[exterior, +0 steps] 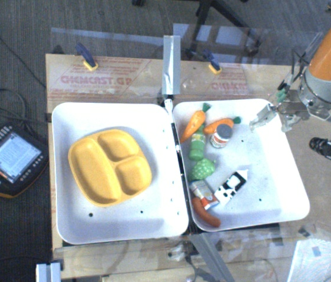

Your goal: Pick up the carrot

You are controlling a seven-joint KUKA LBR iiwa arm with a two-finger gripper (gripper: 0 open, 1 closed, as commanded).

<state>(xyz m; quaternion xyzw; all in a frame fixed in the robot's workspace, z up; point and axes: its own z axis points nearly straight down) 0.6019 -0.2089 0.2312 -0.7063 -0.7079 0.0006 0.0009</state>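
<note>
1. The two-finger metal gripper (273, 115) hangs over the upper right rim of the right white bin (277, 175), at about two o'clock from the bin's centre; its fingers stand apart with nothing between them.
2. Two orange tapered carrots with green tops lie at the bin's eleven o'clock: the left carrot (193, 123) leans against the bin's left wall, the right carrot (220, 126) lies just beside it, towards three o'clock.
3. Risk: the right carrot touches a small jar with a dark lid (220, 136) at its six o'clock; fingers closing there would probably strike the jar or slide off the carrot's rounded body.
4. Risk: the left carrot sits close against the wall and a green bottle-shaped toy (197, 146), leaving little room for a finger on either side.
5. Nearby clutter: a bumpy green vegetable toy (203, 168), a black-and-white patterned block (231, 187), and a red sausage-shaped toy (205, 211) at seven o'clock.
6. The left white bin (83, 216) holds a yellow compartment tray (110, 165), well apart from the task.
</note>
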